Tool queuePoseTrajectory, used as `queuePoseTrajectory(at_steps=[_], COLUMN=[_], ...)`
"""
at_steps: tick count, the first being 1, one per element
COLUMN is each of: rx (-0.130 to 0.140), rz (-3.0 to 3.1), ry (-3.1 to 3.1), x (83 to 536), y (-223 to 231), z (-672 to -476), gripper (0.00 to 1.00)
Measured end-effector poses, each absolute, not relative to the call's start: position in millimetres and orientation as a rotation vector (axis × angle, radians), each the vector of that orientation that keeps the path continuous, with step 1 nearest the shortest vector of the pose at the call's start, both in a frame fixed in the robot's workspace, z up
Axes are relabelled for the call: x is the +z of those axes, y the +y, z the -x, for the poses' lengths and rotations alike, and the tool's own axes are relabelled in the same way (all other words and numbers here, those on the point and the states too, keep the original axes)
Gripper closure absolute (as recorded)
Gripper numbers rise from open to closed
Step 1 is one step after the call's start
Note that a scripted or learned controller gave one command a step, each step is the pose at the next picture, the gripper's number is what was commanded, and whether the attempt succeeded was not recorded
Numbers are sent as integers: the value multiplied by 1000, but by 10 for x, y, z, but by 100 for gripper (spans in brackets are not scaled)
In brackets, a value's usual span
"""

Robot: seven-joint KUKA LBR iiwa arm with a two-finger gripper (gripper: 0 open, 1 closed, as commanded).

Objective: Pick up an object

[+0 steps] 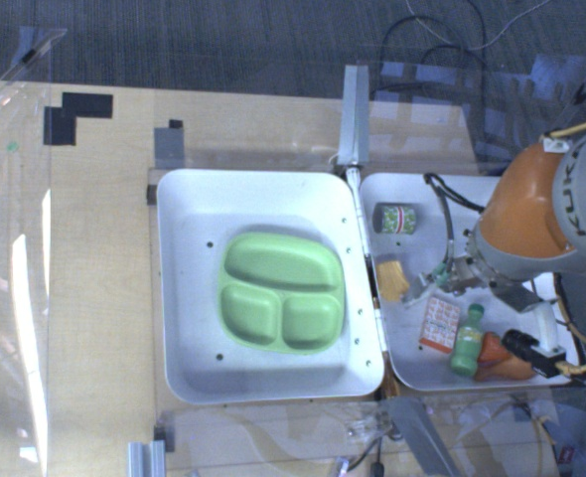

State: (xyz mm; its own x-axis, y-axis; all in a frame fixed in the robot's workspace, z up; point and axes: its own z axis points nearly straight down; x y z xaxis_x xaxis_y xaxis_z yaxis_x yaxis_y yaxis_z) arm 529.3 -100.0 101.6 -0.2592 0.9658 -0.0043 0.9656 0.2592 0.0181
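— Left bin (174, 266): given over to one green divided tray (281, 291), lying flat, probably too broad for an easy pinch.
— And the right bin (412, 192)?
— Crowded with small graspable things, hence the arm (531, 212) reaching over it, gripper (452, 274) low among them.
— Open or closed?
— Impossible to tell from here; nothing seen held.
— Nearest candidates?
— Patterned card (439, 324) and green bottle (466, 340) just below, yellow block (392, 279) beside, striped can (395, 218) further back.

Grey KUKA arm (556, 207) with orange band

Rounded orange collar, grey housing with dark lettering, black cables trailing along it, small metallic gripper (450, 274) assembly.
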Motion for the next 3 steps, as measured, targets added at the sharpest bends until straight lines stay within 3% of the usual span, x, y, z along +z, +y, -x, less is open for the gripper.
queuePoseTrajectory(at_steps=[1, 2, 3], rx=[14, 20, 7], rz=[-1889, -1884, -1835], ry=[2495, 2495, 2542], x=[893, 1005, 2373], y=[-1117, -1102, -484], z=[-4917, -4940, -4887], gripper=[0, 100, 100])
